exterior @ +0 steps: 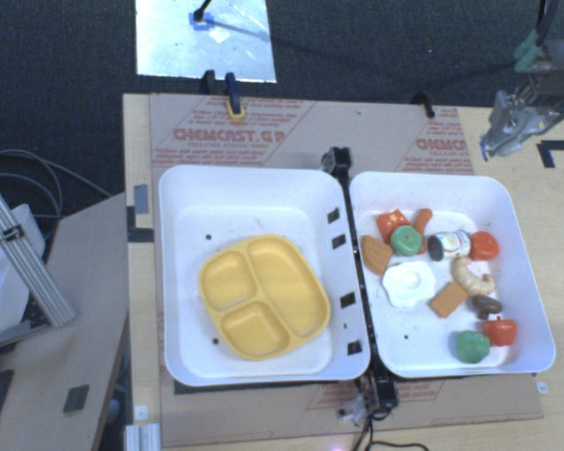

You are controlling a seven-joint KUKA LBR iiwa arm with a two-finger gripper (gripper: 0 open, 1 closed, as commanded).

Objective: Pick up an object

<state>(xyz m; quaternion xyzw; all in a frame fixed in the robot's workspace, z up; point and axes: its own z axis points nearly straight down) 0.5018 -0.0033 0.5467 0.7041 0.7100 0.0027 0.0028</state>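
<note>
The right white bin (pixel 519 216) holds several toy foods: a white fried egg (pixel 409 285), a green round piece (pixel 406 241), a small bottle (pixel 448 244), a red tomato (pixel 484 245), a tan cracker (pixel 447 299), a beige curved piece (pixel 472 272) and a green ball (pixel 471 347). My gripper (pixel 506 135) hangs above the bench beyond the right bin's far right corner, well apart from all of the foods. Nothing is seen held in it.
The left white bin (pixel 183 214) holds a yellow divided plate (pixel 263 296). A black hinge strip (pixel 348 261) runs between the bins. A clamp (pixel 233 97) sits at the board's far edge, and a shiny metal sheet (pixel 205 24) lies on the floor beyond.
</note>
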